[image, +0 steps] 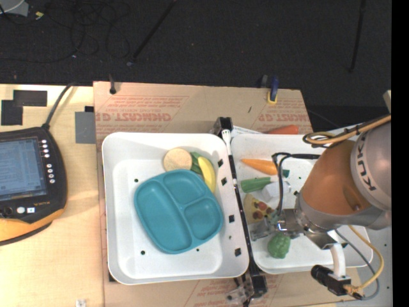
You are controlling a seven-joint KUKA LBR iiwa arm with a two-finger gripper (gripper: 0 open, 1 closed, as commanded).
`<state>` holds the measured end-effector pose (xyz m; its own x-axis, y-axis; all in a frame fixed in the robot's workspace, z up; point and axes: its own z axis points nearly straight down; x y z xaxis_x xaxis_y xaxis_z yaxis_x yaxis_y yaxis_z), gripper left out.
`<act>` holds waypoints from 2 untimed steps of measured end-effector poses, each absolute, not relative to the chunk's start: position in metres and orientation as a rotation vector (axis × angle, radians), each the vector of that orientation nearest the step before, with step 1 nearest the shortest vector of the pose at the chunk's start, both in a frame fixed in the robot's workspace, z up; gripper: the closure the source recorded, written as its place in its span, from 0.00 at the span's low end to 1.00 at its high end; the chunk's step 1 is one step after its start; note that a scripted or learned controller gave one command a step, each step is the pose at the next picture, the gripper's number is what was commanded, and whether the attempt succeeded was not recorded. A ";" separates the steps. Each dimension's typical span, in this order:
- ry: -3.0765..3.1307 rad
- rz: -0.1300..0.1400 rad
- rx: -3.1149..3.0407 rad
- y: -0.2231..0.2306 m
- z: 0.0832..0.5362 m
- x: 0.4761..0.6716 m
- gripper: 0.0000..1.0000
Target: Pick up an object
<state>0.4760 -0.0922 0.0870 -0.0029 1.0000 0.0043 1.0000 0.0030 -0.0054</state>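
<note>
We see the grey arm's gripper [273,226] low in the right white bin [300,265], just above a bumpy green toy [278,246]. We cannot tell its grip.

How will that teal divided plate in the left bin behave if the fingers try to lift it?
The teal divided plate looks rigid, probably light plastic. It lies flat and broad, so a grasp likely needs its raised rim. Its smooth surface may slip.
</note>
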 end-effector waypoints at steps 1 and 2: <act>-2.219 0.002 -2.220 -0.098 0.087 0.497 0.00; -2.236 -0.019 -2.225 -0.047 0.319 0.572 0.00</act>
